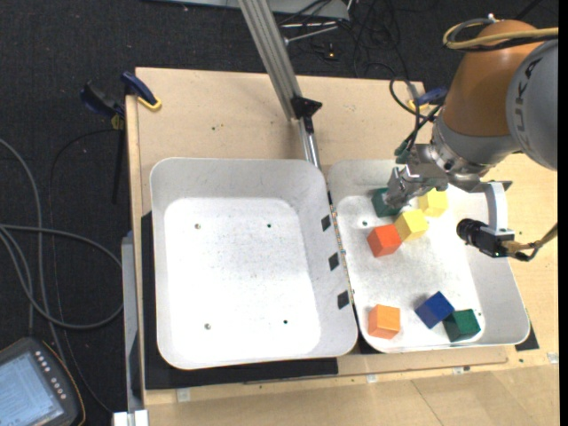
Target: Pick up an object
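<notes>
the gripper hung low over a yellow block in the far part of the right bin. its fingers' state could not be told. the block looked small, light and hard, best pinched on flat sides.

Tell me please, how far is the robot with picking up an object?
Done: the arm has reached the right bin, and the gripper is low over the blocks at its far end, by the dark green block and a yellow block. In hand: nothing visibly between the fingers. Left: grasping and lifting one; the orange block and blue block lie untouched.
</notes>
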### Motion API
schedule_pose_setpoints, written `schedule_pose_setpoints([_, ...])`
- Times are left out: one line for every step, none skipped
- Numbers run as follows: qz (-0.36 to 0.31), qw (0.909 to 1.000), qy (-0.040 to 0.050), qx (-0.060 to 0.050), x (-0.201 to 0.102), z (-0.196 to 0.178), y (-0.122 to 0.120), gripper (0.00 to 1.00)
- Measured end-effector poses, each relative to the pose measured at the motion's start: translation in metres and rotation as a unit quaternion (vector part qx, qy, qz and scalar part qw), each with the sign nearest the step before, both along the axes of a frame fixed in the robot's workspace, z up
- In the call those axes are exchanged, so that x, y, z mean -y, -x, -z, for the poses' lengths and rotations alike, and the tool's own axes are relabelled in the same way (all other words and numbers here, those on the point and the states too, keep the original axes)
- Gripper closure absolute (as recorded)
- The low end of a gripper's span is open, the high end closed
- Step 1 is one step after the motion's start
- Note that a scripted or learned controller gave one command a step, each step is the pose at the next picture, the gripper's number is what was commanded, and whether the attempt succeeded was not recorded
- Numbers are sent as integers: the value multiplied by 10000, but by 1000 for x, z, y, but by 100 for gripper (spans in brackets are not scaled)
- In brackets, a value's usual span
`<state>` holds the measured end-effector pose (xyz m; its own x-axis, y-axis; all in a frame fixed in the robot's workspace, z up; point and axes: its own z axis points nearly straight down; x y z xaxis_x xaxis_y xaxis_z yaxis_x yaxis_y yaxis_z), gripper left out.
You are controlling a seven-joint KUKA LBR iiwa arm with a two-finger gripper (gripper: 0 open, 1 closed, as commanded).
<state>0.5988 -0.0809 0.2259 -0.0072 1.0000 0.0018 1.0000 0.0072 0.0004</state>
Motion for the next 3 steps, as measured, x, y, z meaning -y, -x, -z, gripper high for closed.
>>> schedule_pose_setpoints([-8, 10000, -2, 2, -56, -10, 22, 100])
schedule_pose_setpoints([0, 10000, 0, -14, -97, -7, 46, 100])
schedule_pose_setpoints([-7, 10000, -1, -16, -152, -2, 71, 100])
